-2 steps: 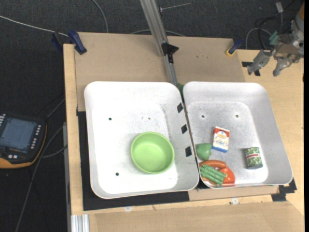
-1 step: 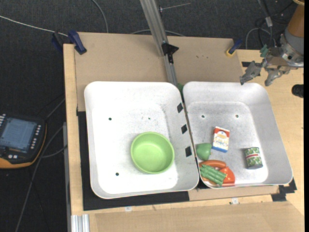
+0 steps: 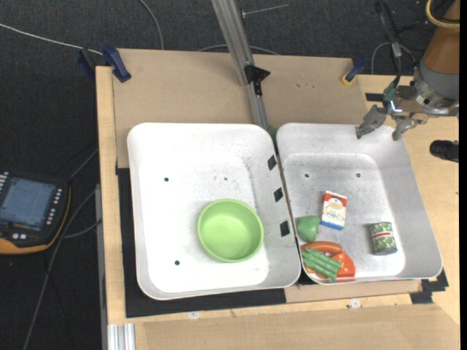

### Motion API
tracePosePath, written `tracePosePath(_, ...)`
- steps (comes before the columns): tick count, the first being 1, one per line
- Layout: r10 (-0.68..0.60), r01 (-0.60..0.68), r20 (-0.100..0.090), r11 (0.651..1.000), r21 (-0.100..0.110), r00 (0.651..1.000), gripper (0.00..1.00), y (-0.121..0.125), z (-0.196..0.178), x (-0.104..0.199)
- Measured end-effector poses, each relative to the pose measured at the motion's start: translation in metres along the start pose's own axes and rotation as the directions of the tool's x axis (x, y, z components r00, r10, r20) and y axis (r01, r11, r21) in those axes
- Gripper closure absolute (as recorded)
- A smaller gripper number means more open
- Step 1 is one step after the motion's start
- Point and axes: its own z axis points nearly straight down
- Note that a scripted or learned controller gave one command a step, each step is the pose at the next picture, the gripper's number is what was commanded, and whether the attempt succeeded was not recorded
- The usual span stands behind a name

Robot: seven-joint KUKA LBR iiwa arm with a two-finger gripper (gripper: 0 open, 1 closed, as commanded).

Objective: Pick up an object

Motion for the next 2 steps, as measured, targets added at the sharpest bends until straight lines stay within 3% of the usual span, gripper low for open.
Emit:
tracePosePath(1,-0.001,0.001,0.000,1.000,-0.001,1.000,0.00,0.002,0.062,0.002)
tracePosePath(2,-0.001,0.001,0.002,1.000,-0.006,1.000,1.00,0.003,0.048,0.002)
